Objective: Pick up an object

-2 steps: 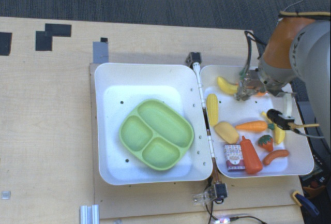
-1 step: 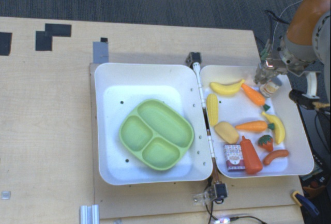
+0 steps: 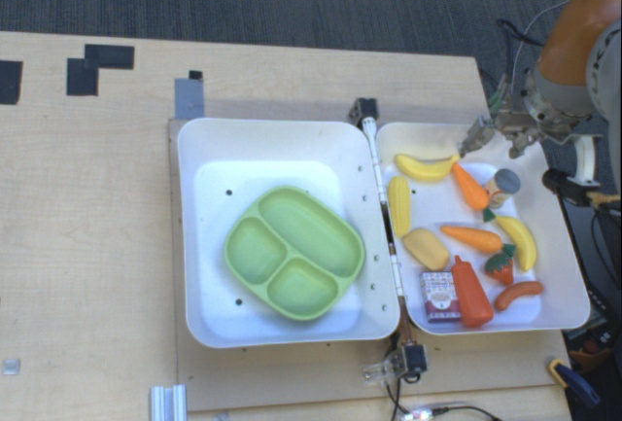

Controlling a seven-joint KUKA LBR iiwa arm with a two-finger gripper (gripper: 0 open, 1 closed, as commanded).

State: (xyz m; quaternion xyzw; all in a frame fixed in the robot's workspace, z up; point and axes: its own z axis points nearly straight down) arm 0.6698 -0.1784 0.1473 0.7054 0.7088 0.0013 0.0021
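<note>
My gripper [image 3: 497,141] hangs over the far edge of the right bin [image 3: 573,298], its fingers spread open with nothing between them. Just below it lie a yellow banana [image 3: 425,166], an orange carrot [image 3: 469,187] and a small grey round piece [image 3: 505,182]. Further down the bin are a yellow corn-like piece [image 3: 399,205], a tan potato [image 3: 426,248], a second carrot [image 3: 473,237], a second banana [image 3: 518,242], a strawberry [image 3: 501,265], a red bottle [image 3: 470,293], a small red box [image 3: 440,297] and a sausage [image 3: 518,295].
The left bin [image 3: 209,215] holds a green divided plate [image 3: 294,254]. A ridge [image 3: 382,215] with clips separates the two bins. The arm with its orange band [image 3: 573,30] comes in from the upper right. Cables run along the bench's right side.
</note>
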